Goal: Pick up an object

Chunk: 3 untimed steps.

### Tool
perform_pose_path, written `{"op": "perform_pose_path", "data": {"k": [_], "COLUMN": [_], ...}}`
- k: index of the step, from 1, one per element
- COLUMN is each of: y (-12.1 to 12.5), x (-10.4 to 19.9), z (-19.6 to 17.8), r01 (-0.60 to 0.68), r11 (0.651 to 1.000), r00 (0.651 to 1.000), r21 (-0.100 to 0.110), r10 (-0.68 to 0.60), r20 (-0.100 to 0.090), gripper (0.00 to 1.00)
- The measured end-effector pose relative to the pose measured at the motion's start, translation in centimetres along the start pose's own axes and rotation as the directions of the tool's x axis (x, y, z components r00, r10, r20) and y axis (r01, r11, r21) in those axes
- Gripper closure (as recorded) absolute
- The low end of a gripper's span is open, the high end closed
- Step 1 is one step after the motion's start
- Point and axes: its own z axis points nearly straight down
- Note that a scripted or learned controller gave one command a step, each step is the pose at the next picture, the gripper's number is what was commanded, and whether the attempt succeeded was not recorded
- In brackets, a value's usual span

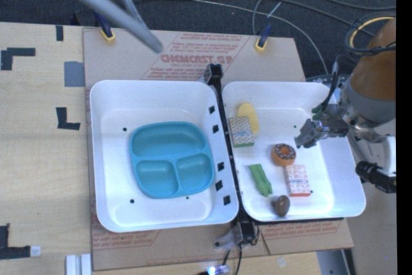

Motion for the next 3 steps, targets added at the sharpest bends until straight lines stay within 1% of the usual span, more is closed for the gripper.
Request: {"op": "perform_pose_path", "data": {"k": [1, 2, 3], "y": [0.9, 2.7, 4.2], "x": [5.1, 10.7, 15.2], "z": [-0.5, -0.6, -0.4], "r01": [0.001, 0.002, 0.000], "r11": [1.000, 1.000, 1.000], "r00": [1.000, 1.000, 1.000], "r21": [0.000, 0.001, 0.002], "r10": [-0.001, -0.002, 0.000], "r20": [0.000, 0.000, 0.000], "gripper": [1.00, 1.00, 1.00]}}
